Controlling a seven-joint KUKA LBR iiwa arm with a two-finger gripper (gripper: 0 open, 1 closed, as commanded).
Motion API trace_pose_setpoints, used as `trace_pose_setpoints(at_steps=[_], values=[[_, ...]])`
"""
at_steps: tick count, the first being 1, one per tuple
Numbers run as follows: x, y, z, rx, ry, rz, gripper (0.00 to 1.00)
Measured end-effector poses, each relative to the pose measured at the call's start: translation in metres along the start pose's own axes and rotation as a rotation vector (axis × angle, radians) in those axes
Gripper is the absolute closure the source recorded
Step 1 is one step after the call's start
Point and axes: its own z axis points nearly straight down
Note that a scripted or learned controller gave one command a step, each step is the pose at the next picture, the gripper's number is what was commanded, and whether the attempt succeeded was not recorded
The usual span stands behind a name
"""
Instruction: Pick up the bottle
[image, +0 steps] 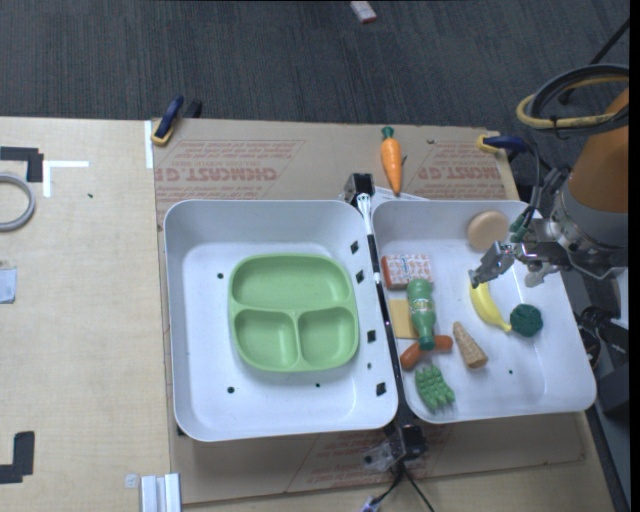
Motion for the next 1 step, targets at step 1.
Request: trace_pose_setpoints(at_steps=[1], values=[[0.0155,-0.0072,0.1284,0.0,0.0,0.2,0.0]])
